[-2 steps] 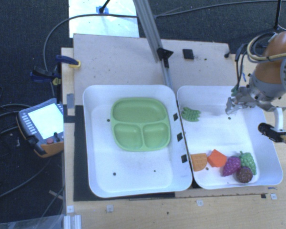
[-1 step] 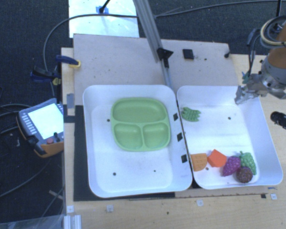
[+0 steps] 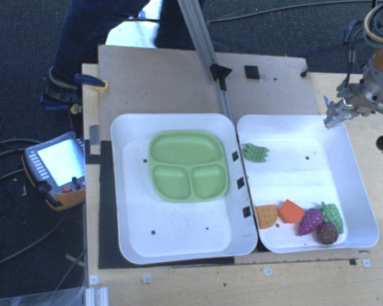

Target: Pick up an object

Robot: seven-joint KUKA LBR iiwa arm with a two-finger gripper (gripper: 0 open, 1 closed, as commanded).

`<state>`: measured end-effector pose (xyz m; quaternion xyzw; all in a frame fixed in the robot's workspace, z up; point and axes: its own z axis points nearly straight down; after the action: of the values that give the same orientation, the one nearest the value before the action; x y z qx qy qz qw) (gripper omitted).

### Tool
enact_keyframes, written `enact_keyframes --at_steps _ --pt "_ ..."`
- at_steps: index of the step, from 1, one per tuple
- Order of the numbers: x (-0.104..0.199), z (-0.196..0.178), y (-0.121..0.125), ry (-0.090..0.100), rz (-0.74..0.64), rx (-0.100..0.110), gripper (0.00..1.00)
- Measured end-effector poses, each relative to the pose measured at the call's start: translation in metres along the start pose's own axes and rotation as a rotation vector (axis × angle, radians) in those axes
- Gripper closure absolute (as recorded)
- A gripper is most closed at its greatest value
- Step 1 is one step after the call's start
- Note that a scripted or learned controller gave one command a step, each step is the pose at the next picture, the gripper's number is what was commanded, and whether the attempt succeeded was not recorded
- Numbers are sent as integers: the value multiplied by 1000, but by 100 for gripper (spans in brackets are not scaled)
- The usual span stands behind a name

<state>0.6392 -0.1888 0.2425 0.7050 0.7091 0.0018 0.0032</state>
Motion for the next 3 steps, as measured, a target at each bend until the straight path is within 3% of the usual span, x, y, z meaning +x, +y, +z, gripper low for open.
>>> enact_keyframes --at_steps 2,3 --pt "100 -9 -42 4 -4 5 100" --pt "148 3 -49 4 -4 7 100"
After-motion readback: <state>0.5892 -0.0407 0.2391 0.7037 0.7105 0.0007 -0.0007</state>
